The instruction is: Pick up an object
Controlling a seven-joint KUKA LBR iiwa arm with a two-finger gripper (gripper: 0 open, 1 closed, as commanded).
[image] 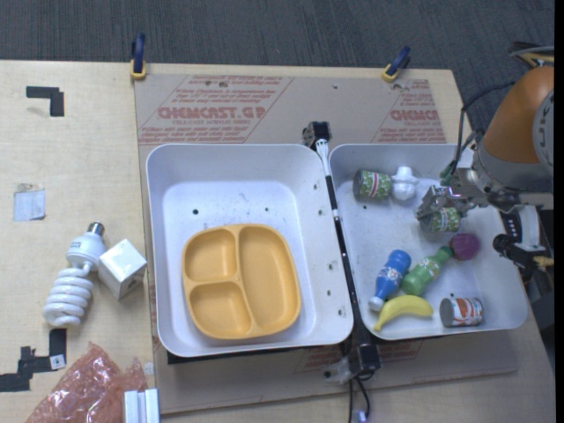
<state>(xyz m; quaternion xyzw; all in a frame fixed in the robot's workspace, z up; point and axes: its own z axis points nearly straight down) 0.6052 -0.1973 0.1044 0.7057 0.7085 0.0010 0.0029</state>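
Dark carpet floor (264, 11), tan bench (70, 174)

Red "CHEMCAST" print, twice, on brown board (264, 104) under bins; rest unreadable.

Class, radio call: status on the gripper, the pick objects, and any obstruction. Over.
Gripper low in right bin, on a green-labelled can; hold unconfirmed. Purple ball and green bottle crowd close. Yellow tray sits in left bin.
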